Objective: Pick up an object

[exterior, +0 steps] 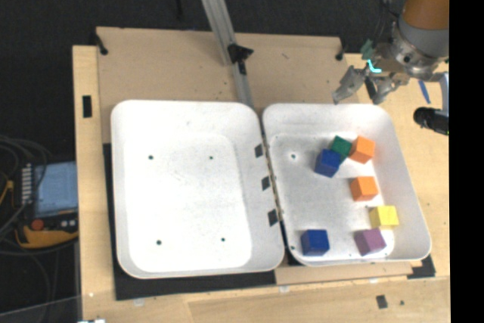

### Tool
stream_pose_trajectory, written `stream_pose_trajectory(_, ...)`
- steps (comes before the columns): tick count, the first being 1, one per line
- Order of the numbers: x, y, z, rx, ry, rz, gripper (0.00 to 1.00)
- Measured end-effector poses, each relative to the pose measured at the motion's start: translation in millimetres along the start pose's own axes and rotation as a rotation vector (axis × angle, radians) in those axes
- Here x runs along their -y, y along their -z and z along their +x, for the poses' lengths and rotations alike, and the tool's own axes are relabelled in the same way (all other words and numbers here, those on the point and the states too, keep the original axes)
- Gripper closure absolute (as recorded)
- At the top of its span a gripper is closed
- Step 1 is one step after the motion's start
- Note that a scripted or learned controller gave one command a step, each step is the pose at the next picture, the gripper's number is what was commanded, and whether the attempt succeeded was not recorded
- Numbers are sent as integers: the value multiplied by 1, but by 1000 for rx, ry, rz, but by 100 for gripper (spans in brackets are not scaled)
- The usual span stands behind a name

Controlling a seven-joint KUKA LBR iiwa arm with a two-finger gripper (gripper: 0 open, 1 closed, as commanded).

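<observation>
Seven coloured blocks (364, 187) lie in the right bin (302, 121).

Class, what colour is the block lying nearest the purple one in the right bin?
Yellow, just above the purple block in the camera view.

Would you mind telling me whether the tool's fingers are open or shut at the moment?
Open. The two-finger tool hangs above the rear rim of the right shallow white bin; its two fingers splay apart, a visible gap between them, nothing held.
</observation>
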State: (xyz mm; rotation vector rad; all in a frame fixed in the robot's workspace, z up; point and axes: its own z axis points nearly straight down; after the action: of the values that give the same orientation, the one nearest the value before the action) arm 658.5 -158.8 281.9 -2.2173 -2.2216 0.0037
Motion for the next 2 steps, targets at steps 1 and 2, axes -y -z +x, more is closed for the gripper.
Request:
stream_pose_trajectory(1, 0, 3, -1, 4, 2, -4, 0)
stream_pose_trajectory(2, -5, -40, -1, 3, 2, -1, 0)
